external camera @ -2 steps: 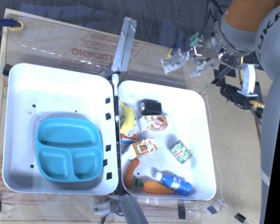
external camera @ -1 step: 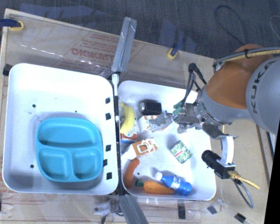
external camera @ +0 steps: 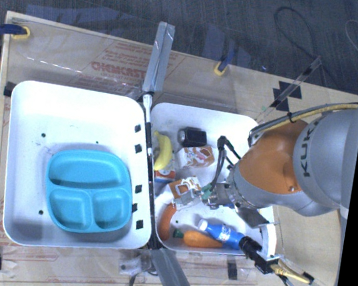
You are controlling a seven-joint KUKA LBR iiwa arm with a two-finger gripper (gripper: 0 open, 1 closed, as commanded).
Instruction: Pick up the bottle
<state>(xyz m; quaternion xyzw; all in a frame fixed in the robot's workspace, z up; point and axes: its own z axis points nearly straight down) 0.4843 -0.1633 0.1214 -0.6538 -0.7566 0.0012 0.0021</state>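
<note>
The bottle (external camera: 222,233) is small and blue with a pale cap end. It lies on its side near the front edge of the right bin (external camera: 170,114). An orange carrot (external camera: 200,241) lies right against its near side. My gripper (external camera: 214,196) hangs low over the bin's middle, just behind the bottle and beside a snack packet (external camera: 184,188). The orange-banded wrist (external camera: 266,166) hides the bin's right part. I see nothing held at the gripper's tip.
The right bin also holds a banana (external camera: 163,151), a black object (external camera: 193,136), a second snack packet (external camera: 198,155) and an orange-red item (external camera: 165,219) at the front left. A blue compartment tray (external camera: 87,188) lies in the left bin (external camera: 27,122).
</note>
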